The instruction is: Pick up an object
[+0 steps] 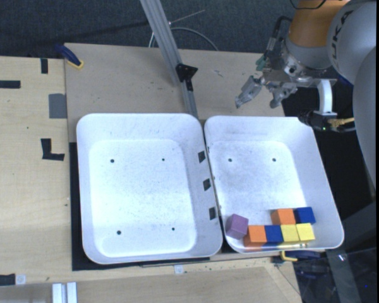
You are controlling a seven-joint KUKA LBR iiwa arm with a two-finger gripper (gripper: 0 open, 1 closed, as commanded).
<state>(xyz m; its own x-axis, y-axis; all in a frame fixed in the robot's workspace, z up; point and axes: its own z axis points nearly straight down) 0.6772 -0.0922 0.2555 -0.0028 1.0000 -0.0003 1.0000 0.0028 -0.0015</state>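
Note:
Several small blocks lie in the near right corner of the right bin (316, 156): a purple block (237, 225), two orange ones (257, 233) (282, 217), two blue ones (273, 233) (304, 215) and two yellow ones (290, 233) (305, 231). My gripper (263, 97) hangs above the bench just beyond the right bin's far rim, well away from the blocks. Its fingers are spread open and nothing is between them.
The left bin (139, 245) sits beside the right one, their rims meeting at the middle. A slanted metal rod (166, 40) with a black clamp (186, 73) crosses the bench behind the bins. A blue and yellow item (69, 54) lies at the far left.

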